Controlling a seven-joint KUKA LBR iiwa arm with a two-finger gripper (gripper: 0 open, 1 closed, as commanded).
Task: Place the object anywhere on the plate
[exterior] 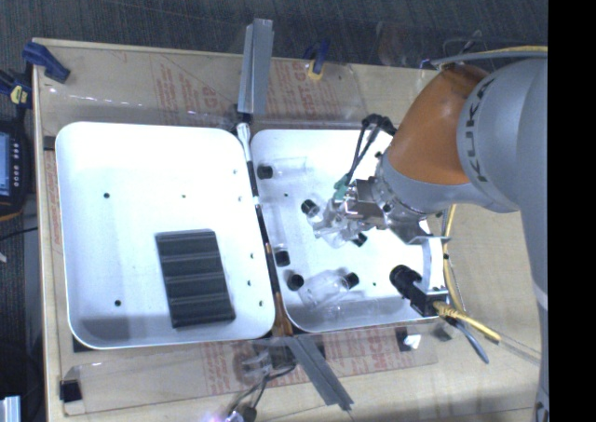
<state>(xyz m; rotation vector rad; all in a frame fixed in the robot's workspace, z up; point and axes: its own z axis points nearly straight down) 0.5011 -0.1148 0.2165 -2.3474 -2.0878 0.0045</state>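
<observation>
- Clear object [326, 229]: a small see-through piece in the right bin [307, 137], at or just under the tip of the claw [349, 217]. Glare makes its outline hard to read.
- Claw: low over the middle of the right bin, pointing toward the bin divider. How far open it is cannot be told, nor whether it has hold of the clear object. The metal parts and the clear plastic blur together.
- Arm [484, 141]: comes in from the right, with its orange band [433, 131] over the right bin's far right corner. Dark cables run from the wrist down to the claw.
- Other contents of the right bin: 
  - a black-capped clear piece [310, 209] just left of the claw
  - a larger clear bottle [326, 288] lying on its side near the front wall
  - another clear bottle [284, 169] near the back left corner
  - two small black caps [294, 279] by the left wall
- Plate [194, 278]: a dark, ridged rectangle lying flat in the front half of the left bin [140, 136], well apart from the claw and the clear object. Nothing rests on it.
- Tabletop [140, 75]: bare board around both bins, with a blue clamp [45, 61] at the back left corner.
</observation>
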